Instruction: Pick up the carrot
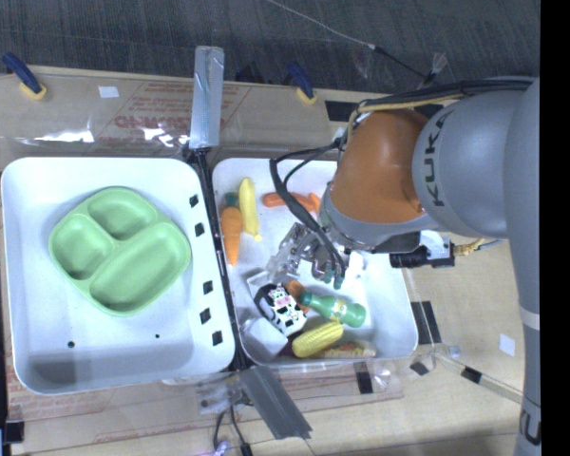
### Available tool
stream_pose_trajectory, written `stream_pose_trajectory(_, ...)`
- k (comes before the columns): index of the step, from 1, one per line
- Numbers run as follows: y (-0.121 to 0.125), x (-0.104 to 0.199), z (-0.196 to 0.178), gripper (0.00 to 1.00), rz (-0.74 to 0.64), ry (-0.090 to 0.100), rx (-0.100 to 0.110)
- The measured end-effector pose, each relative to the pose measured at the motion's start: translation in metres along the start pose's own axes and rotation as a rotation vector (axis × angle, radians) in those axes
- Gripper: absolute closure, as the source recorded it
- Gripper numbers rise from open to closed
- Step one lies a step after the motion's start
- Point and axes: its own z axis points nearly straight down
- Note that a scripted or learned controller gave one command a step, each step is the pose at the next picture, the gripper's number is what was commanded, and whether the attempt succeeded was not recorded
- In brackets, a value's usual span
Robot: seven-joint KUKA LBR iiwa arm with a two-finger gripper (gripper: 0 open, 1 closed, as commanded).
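Camera view: hand (309, 255) hung mid right bin (389, 316).
Whether it was apart or together could not be told; the carrot (231, 233) lay against that bin's left wall, beside a banana (249, 207).

Two bins side by side on surface (475, 350). Left bin (38, 331) holds divided plate (121, 249). Right bin (399, 321): carrot (231, 233) along left wall, banana (249, 207) just right of it. My claw (309, 255) hangs mid-bin. Bottle (337, 308), cow toy (281, 310), corn (316, 338) at near end.
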Motion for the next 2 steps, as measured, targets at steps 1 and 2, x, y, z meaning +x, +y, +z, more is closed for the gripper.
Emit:
stream_pose_trajectory(1, 0.0107, -0.0222, 0.0584, 1.00, 0.062, 0.000, -0.001)
stream_pose_trajectory(2, 0.0108, -0.0227, 0.0575, 0.00, 0.061, -0.002, -0.001)
